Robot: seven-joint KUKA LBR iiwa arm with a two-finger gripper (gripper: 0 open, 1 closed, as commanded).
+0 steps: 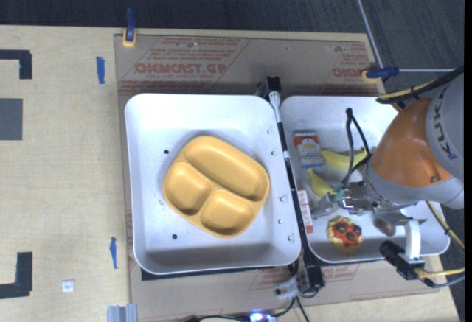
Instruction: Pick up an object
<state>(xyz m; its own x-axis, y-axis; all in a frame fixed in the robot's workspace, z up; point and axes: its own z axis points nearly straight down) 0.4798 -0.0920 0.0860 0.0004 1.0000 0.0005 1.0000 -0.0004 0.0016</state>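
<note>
The right bin (431, 245) holds several small items: a white and orange carton (307, 149), a yellow banana (339, 160), a yellow wedge (320, 182) and a round pizza-like toy (344, 232). The arm's orange band (409, 147) covers the bin's right half. My gripper (341, 199) is low over the bin, just below the yellow wedge and above the pizza toy. No item is visibly lifted. A large yellow divided plate (214, 184) lies in the left bin (147, 129).
The two bins meet at a central wall (287, 166) close to the gripper's left. Cables hang by the arm (355, 136). Cardboard (221, 63) lies beneath the bins on a wooden bench (59, 180), with clamps at the corners.
</note>
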